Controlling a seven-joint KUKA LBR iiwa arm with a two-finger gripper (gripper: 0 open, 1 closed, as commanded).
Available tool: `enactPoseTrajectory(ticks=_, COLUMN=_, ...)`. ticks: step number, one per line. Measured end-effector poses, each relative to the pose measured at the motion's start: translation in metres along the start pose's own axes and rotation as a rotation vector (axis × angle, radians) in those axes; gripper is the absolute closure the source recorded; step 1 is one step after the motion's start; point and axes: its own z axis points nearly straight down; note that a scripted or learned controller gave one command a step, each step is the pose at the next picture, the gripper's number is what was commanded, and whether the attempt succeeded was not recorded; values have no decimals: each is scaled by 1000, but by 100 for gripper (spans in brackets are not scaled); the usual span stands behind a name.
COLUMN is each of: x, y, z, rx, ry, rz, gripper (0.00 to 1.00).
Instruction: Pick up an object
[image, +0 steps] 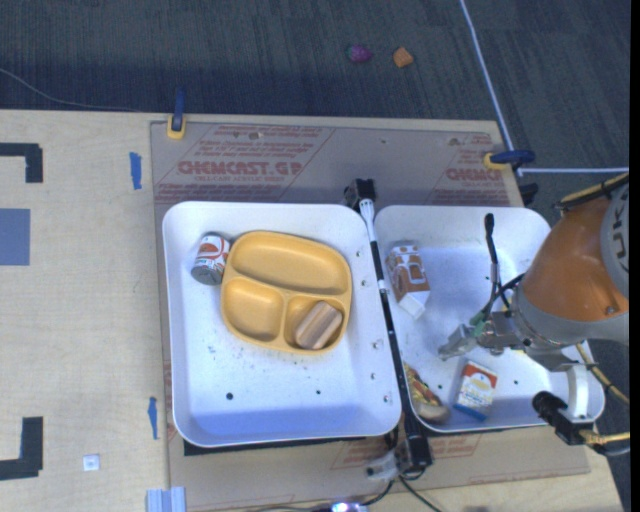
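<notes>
Right now the gripper (462, 344) is hovering low over the right bin (455, 228), between a brown carton (407, 277) and a small white-and-orange box (477, 388); whether it is grasping anything I cannot tell (too blurred). Meanwhile a yellow divided tray (285, 290) and a can (209, 258) are lying in the left bin (280, 405)
</notes>
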Motion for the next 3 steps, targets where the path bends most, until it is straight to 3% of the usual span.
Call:
enactPoseTrajectory(ticks=1, x=11, y=-3, z=11, rx=14, ry=11, rz=-2, gripper=0)
enactPoseTrajectory(ticks=2, x=6, y=0, z=0, rx=1, ry=-1, rz=3, gripper=100)
enactPoseTrajectory(ticks=3, x=6, y=0, z=0, rx=1, ry=-1, rz=3, gripper=0)
